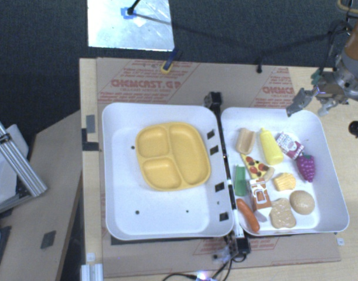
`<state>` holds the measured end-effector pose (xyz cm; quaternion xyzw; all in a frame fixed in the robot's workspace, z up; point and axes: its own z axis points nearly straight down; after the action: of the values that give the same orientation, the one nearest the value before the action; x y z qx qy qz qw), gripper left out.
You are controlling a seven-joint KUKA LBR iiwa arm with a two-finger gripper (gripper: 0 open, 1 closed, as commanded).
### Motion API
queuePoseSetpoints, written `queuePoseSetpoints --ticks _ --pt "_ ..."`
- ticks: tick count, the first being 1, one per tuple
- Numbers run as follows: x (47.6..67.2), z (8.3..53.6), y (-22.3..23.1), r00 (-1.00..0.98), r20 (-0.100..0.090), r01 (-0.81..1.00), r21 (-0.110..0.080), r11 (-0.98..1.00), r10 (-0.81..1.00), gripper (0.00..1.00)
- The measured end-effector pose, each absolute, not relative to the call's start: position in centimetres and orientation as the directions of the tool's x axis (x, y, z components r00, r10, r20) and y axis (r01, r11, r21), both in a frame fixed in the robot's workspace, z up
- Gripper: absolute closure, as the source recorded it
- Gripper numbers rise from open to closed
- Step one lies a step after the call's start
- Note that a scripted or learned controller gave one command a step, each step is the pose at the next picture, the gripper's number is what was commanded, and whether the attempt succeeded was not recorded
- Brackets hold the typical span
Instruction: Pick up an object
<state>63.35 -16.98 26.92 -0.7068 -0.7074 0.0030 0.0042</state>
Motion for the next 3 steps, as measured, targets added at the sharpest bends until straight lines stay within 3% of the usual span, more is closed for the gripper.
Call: queuePoseSetpoints --ticks 1,3 --pt "63.5 27.7 -16.9 -0.003 -0.001 1.0 0.002 0.003 1.0 0.0" --pt "63.4 16.5 -16.6 -0.004 0.001 1.0 -0.002 0.004 1.0 0.0"
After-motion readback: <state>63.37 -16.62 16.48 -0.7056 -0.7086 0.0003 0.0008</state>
